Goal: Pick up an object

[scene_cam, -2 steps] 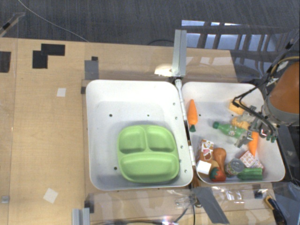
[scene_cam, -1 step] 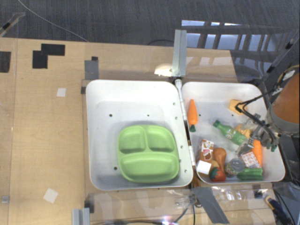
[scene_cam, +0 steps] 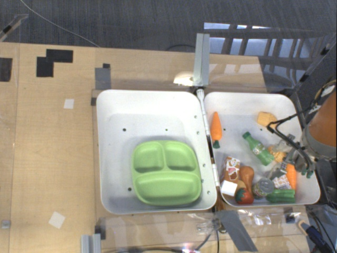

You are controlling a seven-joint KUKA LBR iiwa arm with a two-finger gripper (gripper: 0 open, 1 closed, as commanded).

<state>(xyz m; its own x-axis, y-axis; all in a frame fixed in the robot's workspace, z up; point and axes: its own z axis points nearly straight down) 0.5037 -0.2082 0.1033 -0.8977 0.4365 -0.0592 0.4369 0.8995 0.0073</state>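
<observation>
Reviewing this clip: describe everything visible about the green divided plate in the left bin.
The green divided plate is a light green, rounded-rectangle tray that looks like moulded plastic. It has three compartments: two smaller ones along its far side and one wide one along the near side, all without contents. It lies flat, right side up, on the floor of the left bin, toward the near right part, close to the wall shared with the right bin. Nothing rests on it; it touches just the bin floor.

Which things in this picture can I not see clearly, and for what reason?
- Hand, camera view: small and dark among cables; finger state unclear.
- Arm: cut off by the right edge.
- Small packets in the right bin: labels too small to read.
</observation>
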